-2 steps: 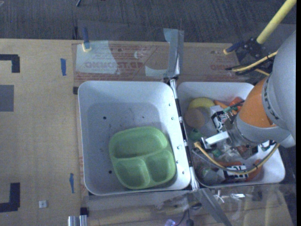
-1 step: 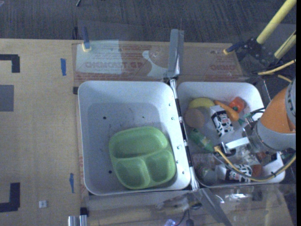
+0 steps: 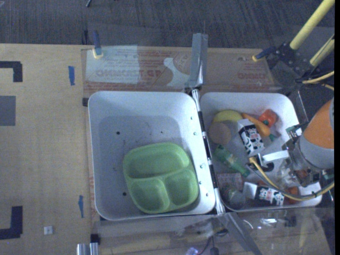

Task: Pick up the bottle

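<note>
At the right side of the right bin (image 3: pixel 291 104), the gripper (image 3: pixel 294 169) hangs low over the clutter, under the grey wrist and its orange band. Cables and parts cover it, so I cannot tell if it is apart or together, and nothing is seen clamped in it.

The green bottle (image 3: pixel 232 161) lies on its side, well to the view's left of the gripper, near the wall between the two bins. In my judgement, a good pick needs the gripper to travel over to the bottle first, turn across its narrow body, and descend between the neighbours. A white carton with black cow spots (image 3: pixel 251 137) lies between the gripper and the bottle, and a second spotted carton (image 3: pixel 268 195) is just below; both can be caught by mistake.

Farther away, the cardboard (image 3: pixel 125 72) behind the left bin (image 3: pixel 106 116) has pale printed letters, but they are not readable for me.
</note>
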